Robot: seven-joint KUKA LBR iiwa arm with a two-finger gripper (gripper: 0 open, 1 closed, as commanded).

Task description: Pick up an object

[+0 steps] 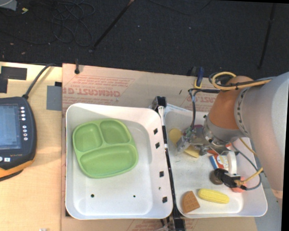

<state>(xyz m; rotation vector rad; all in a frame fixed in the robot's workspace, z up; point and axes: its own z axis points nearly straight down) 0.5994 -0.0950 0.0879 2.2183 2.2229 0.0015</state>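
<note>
My gripper (188, 140) is low in the upper left part of the right bin (256, 208), under the grey arm with its orange band. It hangs over a small yellow round object (175, 135) and a pale yellow wedge (193, 152), and I cannot tell whether it touches either. Further toward the bin's front lie a yellow corn cob (214, 196) and a tan cracker-like piece (190, 202). A dark brown round object (216, 177) and a red, white and blue item (223, 161) lie just right of the gripper, partly under the cables.
The left bin (76, 196) holds a green divided plate (105, 147). A raised rim (163, 162) separates the two bins. A tablet-like pendant (7, 131) rests on the bench at far left. Cables loop around the wrist over the right bin.
</note>
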